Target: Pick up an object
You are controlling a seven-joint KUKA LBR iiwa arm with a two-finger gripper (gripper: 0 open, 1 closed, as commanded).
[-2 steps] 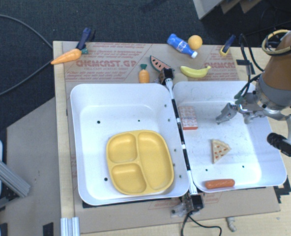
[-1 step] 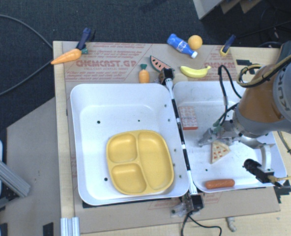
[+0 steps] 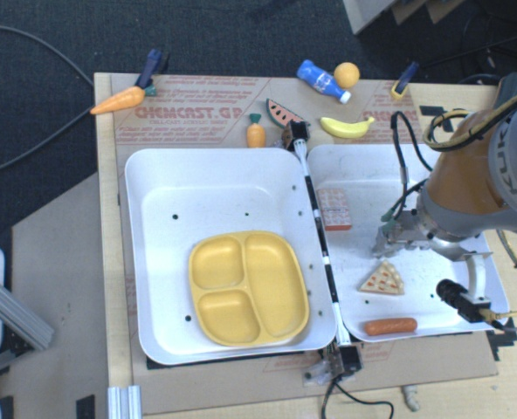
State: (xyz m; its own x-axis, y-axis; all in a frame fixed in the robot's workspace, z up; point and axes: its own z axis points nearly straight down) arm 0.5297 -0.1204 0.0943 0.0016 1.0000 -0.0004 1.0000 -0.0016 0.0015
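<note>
Down in the right bin [image 3: 363, 168], a waffle-patterned wedge [image 3: 382, 279] is lying flat on the white floor, just below the gripper [image 3: 391, 239]. The gripper is hovering close above the wedge's upper corner; its metal tip is blurred from this height, so whether it is open or closed cannot be told, and nothing is visibly sitting in it. A red sausage [image 3: 390, 326] is resting along the bin's near edge, below the wedge and apart from it. A pinkish, gridded block [image 3: 334, 209] is lying near the bin's left wall, well up from the wedge; it is perhaps a wafer, though the print is too faint to be sure.

The grey arm [image 3: 472, 182] with its orange band is reaching in from the right, covering the bin's right part, with black cables looping over it.

In the left bin [image 3: 154, 199], a yellow divided tray [image 3: 248, 286] with three compartments is sitting toward the near right corner.

Beyond the bins, on the bench's cardboard-coloured strip [image 3: 197, 112], toys are lying scattered: a carrot [image 3: 119, 101] at the far left, a small orange piece [image 3: 256, 134], a watermelon slice [image 3: 281, 113], a banana [image 3: 347, 127], a blue bottle [image 3: 321, 80] and an orange ball [image 3: 348, 73] just beside it.
</note>
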